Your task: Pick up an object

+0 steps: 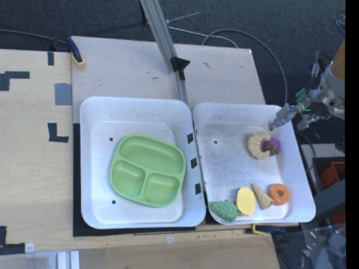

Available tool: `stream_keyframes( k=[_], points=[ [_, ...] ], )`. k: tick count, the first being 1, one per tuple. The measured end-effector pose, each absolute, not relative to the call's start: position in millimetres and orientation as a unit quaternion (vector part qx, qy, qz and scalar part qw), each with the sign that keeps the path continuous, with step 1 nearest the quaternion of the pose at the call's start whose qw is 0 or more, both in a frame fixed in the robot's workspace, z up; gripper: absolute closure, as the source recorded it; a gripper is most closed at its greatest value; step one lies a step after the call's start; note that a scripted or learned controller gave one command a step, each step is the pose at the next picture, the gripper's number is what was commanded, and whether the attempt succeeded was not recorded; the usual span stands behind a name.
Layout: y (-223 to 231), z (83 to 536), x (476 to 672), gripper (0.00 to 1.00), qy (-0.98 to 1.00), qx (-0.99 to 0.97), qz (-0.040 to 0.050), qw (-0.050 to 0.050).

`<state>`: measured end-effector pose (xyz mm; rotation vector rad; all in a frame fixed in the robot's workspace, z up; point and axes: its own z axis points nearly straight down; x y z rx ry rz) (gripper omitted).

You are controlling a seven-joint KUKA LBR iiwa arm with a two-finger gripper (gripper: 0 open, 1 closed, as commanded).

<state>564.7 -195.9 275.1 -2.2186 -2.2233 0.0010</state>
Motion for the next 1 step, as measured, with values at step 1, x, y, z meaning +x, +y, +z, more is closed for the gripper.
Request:
stream_keyframes(
  k=[1],
  points=[
    [-195.8, 275.1, 564.7, 0.0, -0.708, -0.706, 0.0003, 0.0]
  ],
)
